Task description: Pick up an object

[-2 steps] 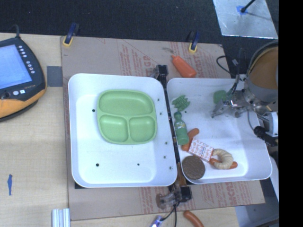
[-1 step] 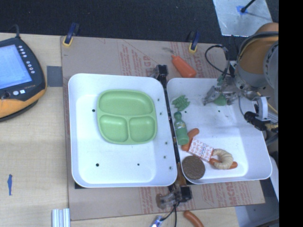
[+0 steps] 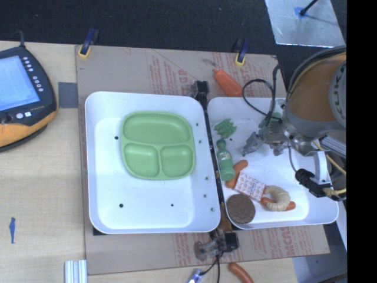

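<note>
Carrot, front edge (image 3: 240, 271): orange piece lying on the cardboard sheet (image 3: 141, 69) near the bottom of the view, outside both bins, just right of a black clamp fitting (image 3: 219, 243).
Brown disc (image 3: 241, 209): round, dark brown, at the near-left corner of the right bin (image 3: 321, 217), overlapping the bin's rim.
Shrimp-like toy (image 3: 278, 197): pale curved body with orange ends, lying flat in the near part of the right bin, just right of the packet.
Packet (image 3: 250, 186): small white packet with red print; the writing is too small to read. It lies between the brown disc and the orange piece.
Orange piece (image 3: 237, 171): short carrot-like item, touching the packet's upper-left side and the bottle.
Green bottle (image 3: 224, 160): lying along the left wall of the right bin, cap toward the far side.
Green leaf toy (image 3: 224, 127): at the far-left part of the right bin, just beyond the bottle.
Left bin (image 3: 106, 211): holds a green three-compartment plate (image 3: 158, 144) set toward its far side.
Gripper (image 3: 263, 139): grey metal, low over the middle-far area of the right bin, well apart from the leaf toy. Finger state: cannot be determined from this angle; nothing is visible between them.
Arm (image 3: 315, 99): grey with orange band, entering from the right.
Carrot, far (image 3: 227, 82): on the cardboard beyond the right bin.
Cardboard markings: red printed text, unreadable.
Teach pendant (image 3: 20, 93): at far left, screen lit, text unreadable.
</note>
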Controlling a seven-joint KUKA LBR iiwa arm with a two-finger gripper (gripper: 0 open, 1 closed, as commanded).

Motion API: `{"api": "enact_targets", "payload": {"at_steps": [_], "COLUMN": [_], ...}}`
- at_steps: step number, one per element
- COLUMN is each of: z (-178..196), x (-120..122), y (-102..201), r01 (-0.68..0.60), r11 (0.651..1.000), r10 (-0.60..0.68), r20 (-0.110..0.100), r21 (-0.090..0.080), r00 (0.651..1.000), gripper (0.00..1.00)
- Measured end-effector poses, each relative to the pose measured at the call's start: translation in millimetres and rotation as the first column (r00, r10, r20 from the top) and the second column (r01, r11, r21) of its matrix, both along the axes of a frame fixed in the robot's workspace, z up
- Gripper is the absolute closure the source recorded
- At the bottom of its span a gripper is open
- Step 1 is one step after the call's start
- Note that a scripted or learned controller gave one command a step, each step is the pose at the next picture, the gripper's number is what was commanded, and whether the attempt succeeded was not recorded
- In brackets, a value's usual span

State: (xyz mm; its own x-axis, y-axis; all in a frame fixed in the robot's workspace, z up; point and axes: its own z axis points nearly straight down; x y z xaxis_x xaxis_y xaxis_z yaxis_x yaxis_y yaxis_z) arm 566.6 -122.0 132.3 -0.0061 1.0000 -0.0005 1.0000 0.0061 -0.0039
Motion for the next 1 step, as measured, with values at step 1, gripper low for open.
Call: {"api": "enact_targets", "payload": {"at_steps": [1], "z": [-39.6], "x": [-14.3], "y": [17.8], "r01": [0.004], "r11": [1.0], "r10": [-0.004], "r20": [0.005], "r21": [-0.009], "r00": [1.0], "gripper": [0.0]}}
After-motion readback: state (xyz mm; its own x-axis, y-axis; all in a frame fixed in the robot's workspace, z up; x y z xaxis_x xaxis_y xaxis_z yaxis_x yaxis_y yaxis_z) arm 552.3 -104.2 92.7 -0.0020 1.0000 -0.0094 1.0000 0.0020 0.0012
